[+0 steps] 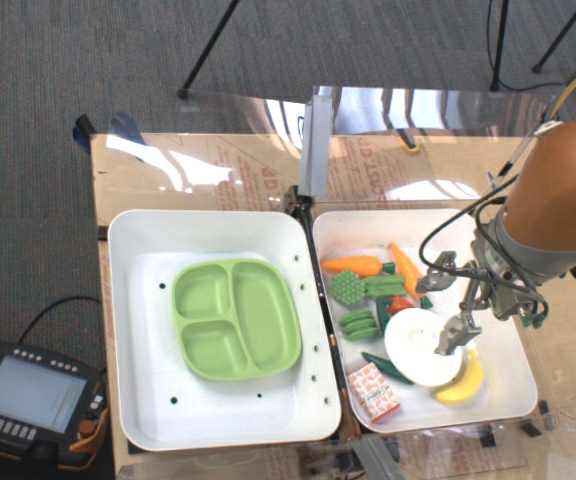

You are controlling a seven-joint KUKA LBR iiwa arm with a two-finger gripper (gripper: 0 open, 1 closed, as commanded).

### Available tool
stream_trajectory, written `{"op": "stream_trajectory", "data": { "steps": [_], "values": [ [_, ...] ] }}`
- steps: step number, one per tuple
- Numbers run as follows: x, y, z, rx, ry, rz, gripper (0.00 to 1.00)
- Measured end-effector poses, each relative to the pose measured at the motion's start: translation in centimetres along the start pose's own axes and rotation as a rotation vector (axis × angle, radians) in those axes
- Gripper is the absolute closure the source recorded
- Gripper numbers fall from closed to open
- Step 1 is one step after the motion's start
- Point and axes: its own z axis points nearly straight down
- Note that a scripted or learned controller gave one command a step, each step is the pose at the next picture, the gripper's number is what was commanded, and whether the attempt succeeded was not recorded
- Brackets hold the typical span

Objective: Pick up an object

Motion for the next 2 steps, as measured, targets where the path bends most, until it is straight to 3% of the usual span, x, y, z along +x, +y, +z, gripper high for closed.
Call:
{"op": "stream_trajectory", "data": {
  "steps": [1, 2],
  "values": [
    [-4.8, -0.5, 10.7, 0.004, -0.025, 0.017, 0.0],
    [-6.1, 3.8, 12.7, -0.002, -0.005, 0.103, 0.0]
  ]
}}
